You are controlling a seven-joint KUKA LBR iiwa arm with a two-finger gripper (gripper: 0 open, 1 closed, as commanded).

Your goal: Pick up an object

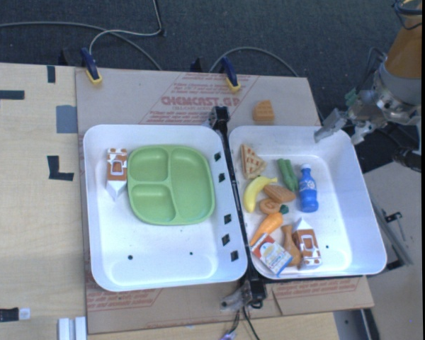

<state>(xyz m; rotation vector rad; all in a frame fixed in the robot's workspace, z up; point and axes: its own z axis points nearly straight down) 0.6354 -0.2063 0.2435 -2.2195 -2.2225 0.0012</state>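
Note:
The right bin holds several toy foods: a waffle wedge, a green vegetable, a blue bottle, a banana, a brown piece, a carrot and two small cartons. My gripper hovers above the right bin's far right corner, apart from all of these objects. Nothing is seen in its grasp. The arm's orange band sits at the upper right.
The left bin carries a green divided plate and a small carton beside it. An orange block lies on the cardboard behind the right bin. Clamps and cables run along the far edge.

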